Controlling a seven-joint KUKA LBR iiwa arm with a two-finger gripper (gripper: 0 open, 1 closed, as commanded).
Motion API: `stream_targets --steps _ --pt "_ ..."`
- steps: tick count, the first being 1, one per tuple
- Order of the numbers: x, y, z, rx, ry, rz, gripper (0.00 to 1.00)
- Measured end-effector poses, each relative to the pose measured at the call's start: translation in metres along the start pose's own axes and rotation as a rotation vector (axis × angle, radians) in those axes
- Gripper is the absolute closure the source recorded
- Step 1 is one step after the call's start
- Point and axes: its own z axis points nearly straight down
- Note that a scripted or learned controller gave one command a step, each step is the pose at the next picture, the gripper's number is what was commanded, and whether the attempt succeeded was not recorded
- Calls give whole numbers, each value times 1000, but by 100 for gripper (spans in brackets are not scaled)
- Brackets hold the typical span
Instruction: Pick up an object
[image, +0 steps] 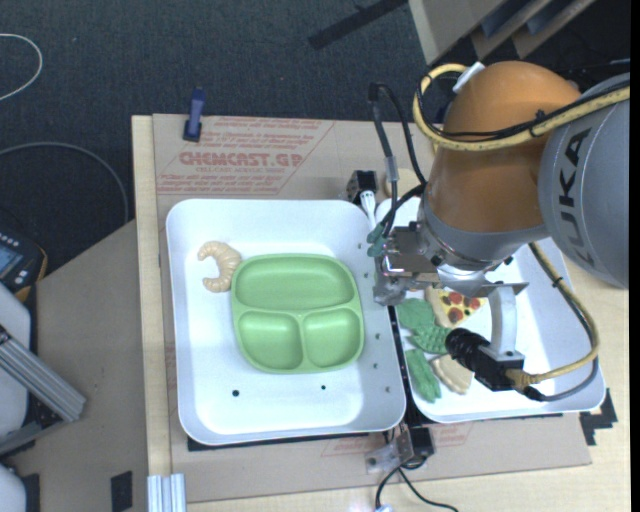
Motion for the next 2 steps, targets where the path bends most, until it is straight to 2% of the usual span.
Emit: stream_targets --steps 1,2 --pt "0 1 -17 -14 2 -1 100" --pt "-37 -9 -180 -33 4 0 100"
